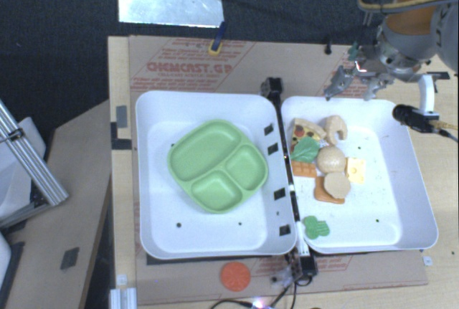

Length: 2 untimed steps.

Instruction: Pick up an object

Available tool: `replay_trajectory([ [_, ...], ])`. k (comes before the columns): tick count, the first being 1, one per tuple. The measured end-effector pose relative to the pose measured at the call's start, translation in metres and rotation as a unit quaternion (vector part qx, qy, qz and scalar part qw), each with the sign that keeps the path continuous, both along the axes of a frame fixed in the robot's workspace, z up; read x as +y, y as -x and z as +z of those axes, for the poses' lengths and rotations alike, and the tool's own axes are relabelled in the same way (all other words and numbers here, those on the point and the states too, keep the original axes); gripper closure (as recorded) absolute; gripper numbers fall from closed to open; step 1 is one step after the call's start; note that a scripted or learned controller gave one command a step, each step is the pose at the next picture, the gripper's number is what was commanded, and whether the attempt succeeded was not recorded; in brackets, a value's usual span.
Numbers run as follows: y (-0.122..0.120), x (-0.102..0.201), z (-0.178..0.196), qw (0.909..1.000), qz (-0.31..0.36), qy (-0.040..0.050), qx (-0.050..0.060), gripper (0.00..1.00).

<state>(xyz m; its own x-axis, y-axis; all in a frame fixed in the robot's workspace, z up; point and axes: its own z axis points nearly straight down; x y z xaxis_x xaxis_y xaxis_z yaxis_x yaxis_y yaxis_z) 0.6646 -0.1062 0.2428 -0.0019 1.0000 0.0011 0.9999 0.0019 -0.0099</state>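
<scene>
Fingers (356, 89) above right bin (412, 178) rim

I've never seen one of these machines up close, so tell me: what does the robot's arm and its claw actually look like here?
The arm is a rounded grey body with a glossy orange band around it. Black and pale cables loop out beside it at the top. Below sits a silvery metal wrist section, and from it the gripper branches into thin, pale metal fingers, small next to the bulky arm.

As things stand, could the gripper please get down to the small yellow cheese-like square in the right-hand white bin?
Probably yes. The gripper hangs above the right-hand white bin's far rim, and the small yellow square lies open from above, with bare floor to its right; only the round beige bun piece crowds its left edge.
</scene>
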Motion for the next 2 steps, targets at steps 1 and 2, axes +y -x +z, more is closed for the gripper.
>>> replay_trajectory([
  [1,-0.002,0.000,0.007,1.0000,0.001,0.0005,-0.006,0.00],
  [2,-0.001,0.005,-0.035,1.0000,0.002,0.0006,-0.005,0.00],
])
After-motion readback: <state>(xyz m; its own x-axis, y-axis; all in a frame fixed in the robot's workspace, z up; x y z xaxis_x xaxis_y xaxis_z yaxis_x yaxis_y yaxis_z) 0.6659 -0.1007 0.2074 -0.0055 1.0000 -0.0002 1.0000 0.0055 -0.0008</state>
